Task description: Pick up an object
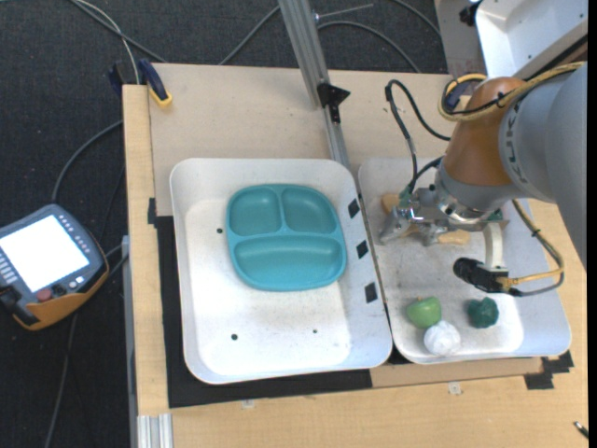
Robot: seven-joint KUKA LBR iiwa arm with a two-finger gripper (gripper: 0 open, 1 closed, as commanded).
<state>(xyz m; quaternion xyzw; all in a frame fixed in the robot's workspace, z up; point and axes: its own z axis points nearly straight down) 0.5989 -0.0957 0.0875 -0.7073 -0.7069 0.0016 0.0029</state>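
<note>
Broadly, the wooden surface [233, 110] takes up most of the scene and carries two shallow white bins side by side. The grey arm [522, 147], with its orange band, reaches in on the right of the blue plate [284, 236], which serves here as the landmark. The wider bin [270, 343] holds that plate, which lies flat in the bin's upper half with its three compartments facing up. The second bin [401, 269] lies just beside it, to the right of the plate.

A metal post [303, 35] slants up from just above the plate's top right corner. Well to the left of the plate, off the surface, a handheld controller [47, 264] with a white screen lies on the dark floor.

The hand [396, 220] hangs over the second bin, right of the plate and level with the plate's middle. Whether it is spread or pressed together, I cannot tell.

Three small things lie in the second bin, right of the plate and lower than its bottom edge, apart from the hand. A light green ball [424, 311] lies nearest the plate. A dark green lump [482, 313] lies farther right. A white lump [441, 338] lies just below the ball, touching it or nearly so.
</note>
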